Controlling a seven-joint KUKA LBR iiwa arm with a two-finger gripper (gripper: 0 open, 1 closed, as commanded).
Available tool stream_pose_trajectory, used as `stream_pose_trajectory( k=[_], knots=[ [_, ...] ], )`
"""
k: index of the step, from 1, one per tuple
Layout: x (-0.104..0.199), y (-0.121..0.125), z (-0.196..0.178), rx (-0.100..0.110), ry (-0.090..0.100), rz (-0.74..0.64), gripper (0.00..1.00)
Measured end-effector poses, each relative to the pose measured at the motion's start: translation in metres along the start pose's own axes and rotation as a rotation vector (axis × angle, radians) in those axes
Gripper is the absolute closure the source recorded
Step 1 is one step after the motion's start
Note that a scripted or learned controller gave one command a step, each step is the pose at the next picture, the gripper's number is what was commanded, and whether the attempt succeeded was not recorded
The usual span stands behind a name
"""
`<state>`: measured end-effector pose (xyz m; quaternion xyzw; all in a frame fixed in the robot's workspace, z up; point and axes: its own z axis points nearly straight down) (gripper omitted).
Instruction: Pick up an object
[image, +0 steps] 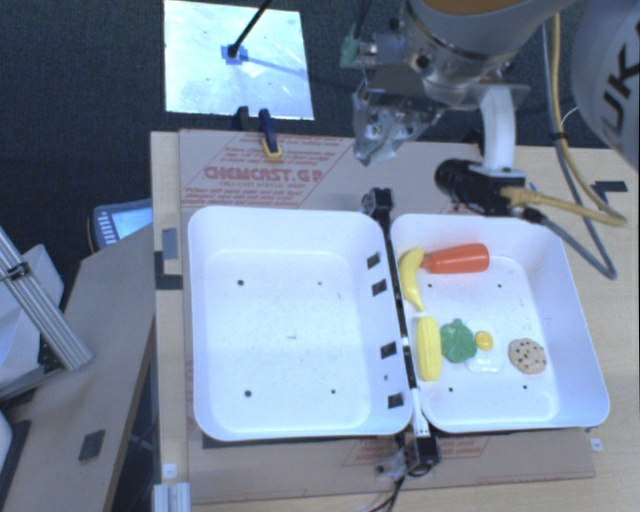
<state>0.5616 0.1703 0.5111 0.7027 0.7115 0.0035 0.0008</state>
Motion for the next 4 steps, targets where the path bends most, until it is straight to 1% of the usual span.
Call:
stream_pose_trajectory(
  k=[1,2,3,4],
  knots=[
    [0.012,-0.025,0.124,0.018,-0.006,0.006,1.0],
    [0.012,-0.022,0.105,0.003,-0.002,0.004,1.0],
    [0.054,-0.036,0.019,-0.004,0.002,0.003,1.0],
    [0.064,0.028,0.036,0.002,-0.003,0.012,1.0]
  ],
)
